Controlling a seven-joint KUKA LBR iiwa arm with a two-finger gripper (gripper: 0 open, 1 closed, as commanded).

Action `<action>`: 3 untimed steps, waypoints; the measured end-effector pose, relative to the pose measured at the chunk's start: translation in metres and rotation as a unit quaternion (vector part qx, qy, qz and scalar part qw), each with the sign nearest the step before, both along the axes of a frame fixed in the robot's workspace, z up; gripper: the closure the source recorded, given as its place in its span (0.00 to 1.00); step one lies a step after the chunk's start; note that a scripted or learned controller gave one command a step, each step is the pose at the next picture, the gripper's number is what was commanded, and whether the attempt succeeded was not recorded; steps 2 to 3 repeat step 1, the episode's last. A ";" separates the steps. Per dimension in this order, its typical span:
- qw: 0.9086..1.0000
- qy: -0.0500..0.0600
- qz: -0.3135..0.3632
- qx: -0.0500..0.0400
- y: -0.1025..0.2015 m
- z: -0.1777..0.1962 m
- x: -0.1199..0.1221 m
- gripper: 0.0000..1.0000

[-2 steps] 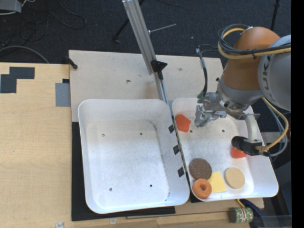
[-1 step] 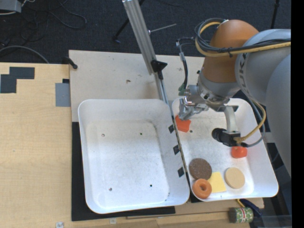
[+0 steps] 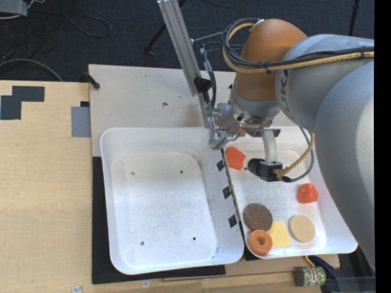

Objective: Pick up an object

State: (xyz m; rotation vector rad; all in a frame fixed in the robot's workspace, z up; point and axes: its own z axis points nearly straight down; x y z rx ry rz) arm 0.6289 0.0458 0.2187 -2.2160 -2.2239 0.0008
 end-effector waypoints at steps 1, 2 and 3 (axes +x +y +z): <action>1.000 -0.001 0.000 -0.001 0.045 0.001 0.031 1.00; 1.000 -0.001 0.000 -0.001 0.045 0.001 0.031 1.00; 1.000 -0.001 0.000 -0.001 0.045 0.001 0.031 1.00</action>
